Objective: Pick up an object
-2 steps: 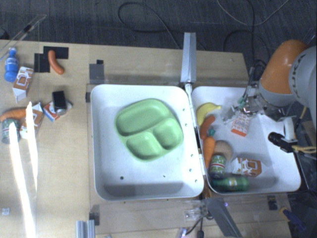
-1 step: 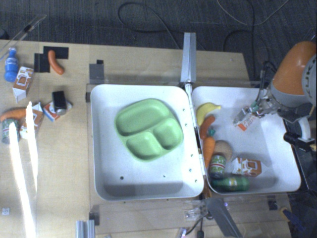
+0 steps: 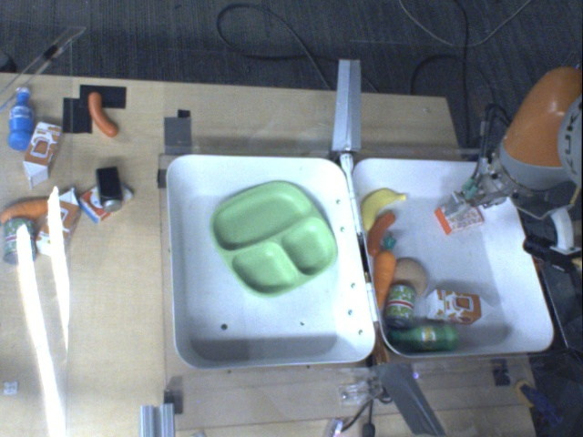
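Note:
My gripper (image 3: 476, 196) hangs over the back right of the right bin (image 3: 510, 271), under the orange-banded wrist. A small white and orange carton (image 3: 460, 217) sits right at its tip, touching or just below it; whether it is held is unclear. Along that bin's left wall lie a yellow banana (image 3: 383, 203), a red sausage (image 3: 381, 230) and a carrot (image 3: 384, 276). At the front are a tin can (image 3: 399, 304), a brown round piece (image 3: 412, 271), a white and brown carton (image 3: 454, 308) and a green cucumber (image 3: 424, 338).
The left bin (image 3: 196, 317) holds a green divided plate (image 3: 273, 237). On the bench to the left lie a blue bottle (image 3: 20, 116), a small carton (image 3: 41, 148), a sausage (image 3: 103, 116) and other toy food. A metal post (image 3: 347, 107) stands between the bins.

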